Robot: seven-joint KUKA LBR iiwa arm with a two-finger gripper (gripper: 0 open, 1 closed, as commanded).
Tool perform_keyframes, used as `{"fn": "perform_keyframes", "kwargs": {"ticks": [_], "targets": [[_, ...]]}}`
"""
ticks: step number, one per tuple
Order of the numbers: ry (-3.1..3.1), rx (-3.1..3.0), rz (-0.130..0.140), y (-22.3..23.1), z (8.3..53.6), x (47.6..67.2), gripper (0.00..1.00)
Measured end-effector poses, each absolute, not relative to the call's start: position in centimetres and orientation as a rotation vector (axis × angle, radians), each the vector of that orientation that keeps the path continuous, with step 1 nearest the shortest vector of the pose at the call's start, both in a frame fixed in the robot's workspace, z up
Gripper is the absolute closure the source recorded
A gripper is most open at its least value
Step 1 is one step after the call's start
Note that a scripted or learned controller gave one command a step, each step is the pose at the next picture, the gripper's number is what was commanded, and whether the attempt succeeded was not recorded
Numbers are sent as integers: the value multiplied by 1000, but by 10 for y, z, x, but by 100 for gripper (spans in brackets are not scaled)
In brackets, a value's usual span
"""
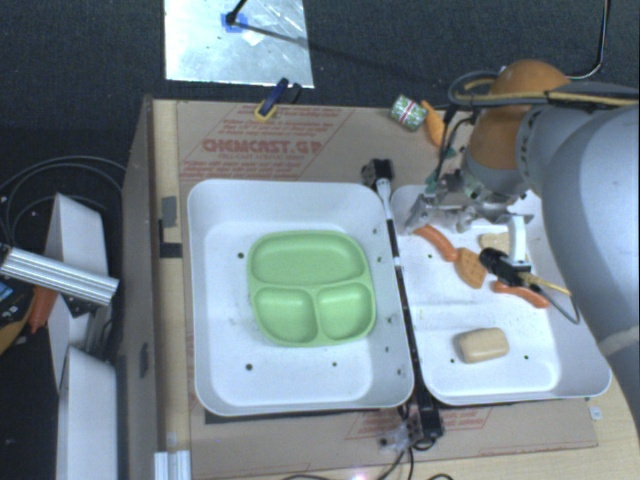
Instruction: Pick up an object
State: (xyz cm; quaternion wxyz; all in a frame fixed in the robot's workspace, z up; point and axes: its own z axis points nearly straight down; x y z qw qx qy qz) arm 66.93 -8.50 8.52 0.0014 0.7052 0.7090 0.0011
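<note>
The right bin (530, 373) holds an orange sausage-shaped piece (436, 237), an orange wedge (470, 267), a tan bread roll (482, 345), a pale chunk (492, 240) and a thin orange-red piece (523, 295). My gripper (437, 208) hangs low over the bin's far left corner, just above the sausage-shaped piece. The grey arm with its orange band (515, 118) comes in from the right and covers the bin's far right part. Nothing is visibly held.
The left bin (225, 368) carries a green divided plate (310, 286). Behind the bins, on the cardboard, lie a small green-and-white can (408, 111) and a blue-and-yellow clip (272, 100). A metal sheet (235, 28) lies farther back.
</note>
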Motion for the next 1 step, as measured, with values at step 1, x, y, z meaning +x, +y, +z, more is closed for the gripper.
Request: {"fn": "perform_keyframes", "kwargs": {"ticks": [1], "targets": [[2222, 2218, 1, -91, 85, 663, 0]]}}
